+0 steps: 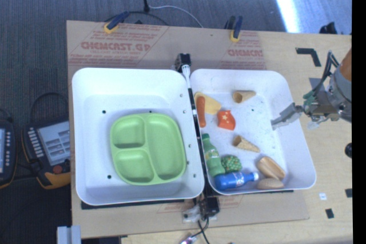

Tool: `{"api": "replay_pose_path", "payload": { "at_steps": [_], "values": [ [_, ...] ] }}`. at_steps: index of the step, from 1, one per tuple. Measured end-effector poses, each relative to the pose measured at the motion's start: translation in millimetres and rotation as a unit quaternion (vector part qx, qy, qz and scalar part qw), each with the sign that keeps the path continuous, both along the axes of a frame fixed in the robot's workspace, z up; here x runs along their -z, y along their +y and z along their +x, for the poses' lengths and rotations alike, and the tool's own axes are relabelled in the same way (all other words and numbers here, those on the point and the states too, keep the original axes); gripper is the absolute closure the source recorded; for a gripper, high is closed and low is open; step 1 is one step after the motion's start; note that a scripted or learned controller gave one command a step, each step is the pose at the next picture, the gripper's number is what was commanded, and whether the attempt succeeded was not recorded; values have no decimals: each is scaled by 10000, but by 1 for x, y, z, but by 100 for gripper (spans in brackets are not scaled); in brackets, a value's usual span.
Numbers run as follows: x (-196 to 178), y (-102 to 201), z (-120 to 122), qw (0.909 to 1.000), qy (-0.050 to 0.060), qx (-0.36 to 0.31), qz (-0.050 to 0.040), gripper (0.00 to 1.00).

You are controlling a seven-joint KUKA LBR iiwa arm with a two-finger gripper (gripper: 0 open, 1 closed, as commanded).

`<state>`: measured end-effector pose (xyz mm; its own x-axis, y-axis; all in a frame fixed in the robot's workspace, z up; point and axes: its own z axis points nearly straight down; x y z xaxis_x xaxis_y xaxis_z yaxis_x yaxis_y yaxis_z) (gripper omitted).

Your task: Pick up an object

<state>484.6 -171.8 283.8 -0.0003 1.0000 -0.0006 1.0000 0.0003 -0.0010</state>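
Observation:
The right bin [297, 140] holds several toy foods. Among them are an orange carrot [200, 110], a yellow wedge [212, 104], a red piece [226, 119] and a cone [243, 96]. Nearer the front lie a tan wedge [246, 144], a green bottle [211, 156], a broccoli [231, 163], a blue bottle [235, 180] and a bread roll [270, 167]. My gripper [281, 118] reaches in over the bin's right side, pointing left, above bare floor to the right of the red piece. Nothing shows in its grasp.
The left bin [91, 94] carries a green divided plate [148, 147]. A black bar runs along the ridge between the bins [190, 106]. Clamps [234, 28] hold the board's far edge.

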Motion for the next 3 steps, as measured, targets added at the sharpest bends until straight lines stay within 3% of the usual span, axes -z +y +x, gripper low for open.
{"api": "replay_pose_path", "payload": {
  "at_steps": [1, 2, 3],
  "values": [
    [190, 31, 25, 9997, -2, -251, 3, 0],
    [195, 71, 97, 9992, -66, -395, -22, 0],
    [184, 68, 98, 9992, -84, -382, -45, 100]
  ]
}}
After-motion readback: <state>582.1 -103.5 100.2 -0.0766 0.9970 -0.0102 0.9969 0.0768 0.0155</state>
